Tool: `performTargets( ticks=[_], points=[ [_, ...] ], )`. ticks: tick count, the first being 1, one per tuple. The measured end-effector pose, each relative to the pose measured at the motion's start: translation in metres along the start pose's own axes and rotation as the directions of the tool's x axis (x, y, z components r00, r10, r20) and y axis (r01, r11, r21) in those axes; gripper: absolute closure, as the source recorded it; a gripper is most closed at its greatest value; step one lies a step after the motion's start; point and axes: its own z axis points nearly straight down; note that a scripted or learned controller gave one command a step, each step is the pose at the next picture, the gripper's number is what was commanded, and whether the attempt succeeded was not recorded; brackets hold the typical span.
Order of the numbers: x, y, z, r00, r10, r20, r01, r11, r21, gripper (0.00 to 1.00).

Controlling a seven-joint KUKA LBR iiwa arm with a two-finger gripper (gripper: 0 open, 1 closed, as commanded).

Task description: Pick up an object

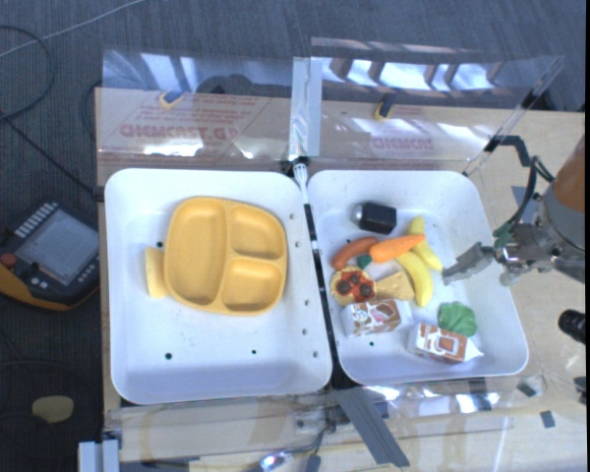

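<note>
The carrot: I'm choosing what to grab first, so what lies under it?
The carrot lies across a sausage at one end and a banana at the other. The bin floor directly beneath it is covered.

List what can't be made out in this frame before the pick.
- Pincer, camera view: small and blurred over the right bin; open or shut, unclear.
- Arm: cut off by the right edge.
- Two printed packets: labels too small to read.
- Yellow piece beside the divided tray: partly tucked under the tray, shape unclear.
- Black item: too dark to identify.
</note>
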Motion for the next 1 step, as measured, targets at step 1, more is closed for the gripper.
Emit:
performTargets(
  ticks=[1],
  points=[
    [0.0206,0.0711,0.1478,0.985,0.173,0.005,-0.173,0.985,-0.011,0.00]
  ],
)
